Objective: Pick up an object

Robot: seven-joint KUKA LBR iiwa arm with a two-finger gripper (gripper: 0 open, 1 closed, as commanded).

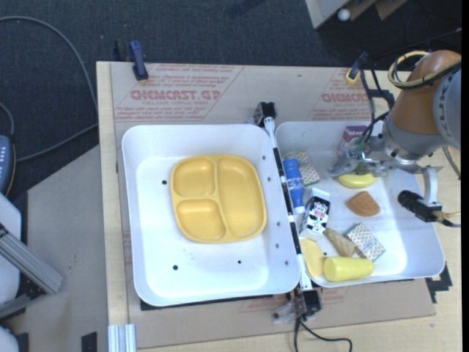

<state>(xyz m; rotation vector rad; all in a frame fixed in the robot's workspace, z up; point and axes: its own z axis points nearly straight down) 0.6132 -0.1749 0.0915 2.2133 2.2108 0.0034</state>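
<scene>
While my hand [357, 160] hangs low in the right bin [421, 259], I cannot tell its grip. The yellow banana [357, 180] lies just beneath it, long axis running left-right.

A yellow divided plate [218, 197] lies in the left bin [146, 270], which sits beside the right bin [425, 255] on the cardboard-topped worktop [205, 97]. A blue clamp [137, 59] grips the worktop's far edge. A grey cable [69, 39] curves across the dark floor [44, 101].
</scene>
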